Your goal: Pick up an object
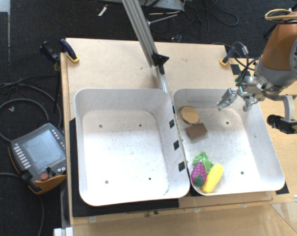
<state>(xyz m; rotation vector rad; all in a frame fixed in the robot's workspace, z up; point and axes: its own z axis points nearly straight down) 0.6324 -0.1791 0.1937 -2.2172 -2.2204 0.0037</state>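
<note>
Currently hand [238, 100] spread wide, gripping nothing.

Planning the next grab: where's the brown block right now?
The brown block lies in the right bin, near its left wall, just below the round tan disc.

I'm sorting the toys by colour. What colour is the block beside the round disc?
Brown, seen in the camera view: the block lies in the right bin.

Grey arm [281, 73] with a broad orange band, ending in a pale metallic two-finger end effector [238, 102].
</note>
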